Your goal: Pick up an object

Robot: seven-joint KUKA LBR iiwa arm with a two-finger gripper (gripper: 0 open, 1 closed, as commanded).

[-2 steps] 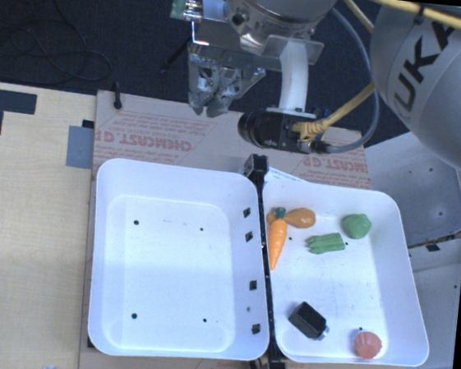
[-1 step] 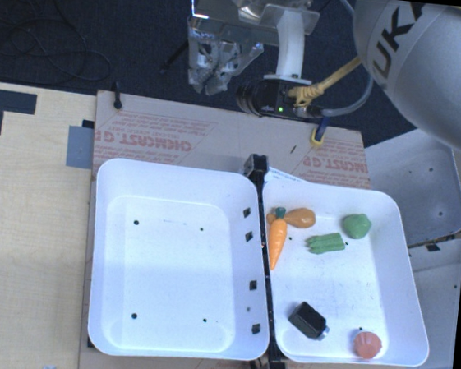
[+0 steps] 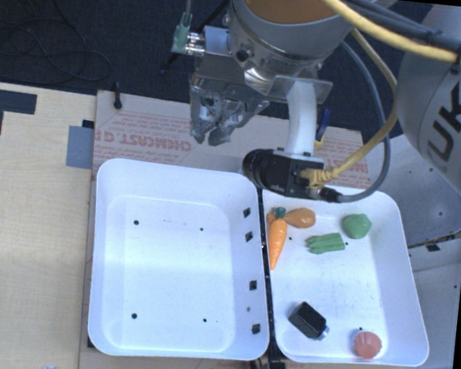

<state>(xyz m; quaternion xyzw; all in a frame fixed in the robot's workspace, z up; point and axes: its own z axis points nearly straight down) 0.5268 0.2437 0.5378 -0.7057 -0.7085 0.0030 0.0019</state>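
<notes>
Nearest the viewer, along the front edge of the right bin point(image 3: 413, 324), lie a small black block point(image 3: 308, 320) and a round pink-red ball point(image 3: 367, 345), well apart from each other. Farther back in the same bin lies a toy carrot point(image 3: 275, 238), orange with a green top, lengthwise beside the wall shared by the two bins. Just beside the carrot's top is a rounded orange-brown piece point(image 3: 300, 218). To the right of the carrot lies a long green vegetable-like piece point(image 3: 325, 243), and beyond that, near the bin's back right corner, a rounded green lump point(image 3: 356, 225). The left bin point(image 3: 123, 184) is white with a few small dark dots on its floor. Both bins rest on a sheet of brown cardboard point(image 3: 153, 134) printed with red letters, laid on the pale wooden table point(image 3: 18, 230).

Behind the bins, a black fitting point(image 3: 277, 171) with a yellow cable sits at the back edge where the bins meet. Above the cardboard, beyond the left bin's far edge, hangs the gripper point(image 3: 214, 128), grey and pointing down; nothing is visible between its fingers, and whether they are parted or closed cannot be told. The grey arm point(image 3: 289, 29) with its orange band fills the top of the view.
</notes>
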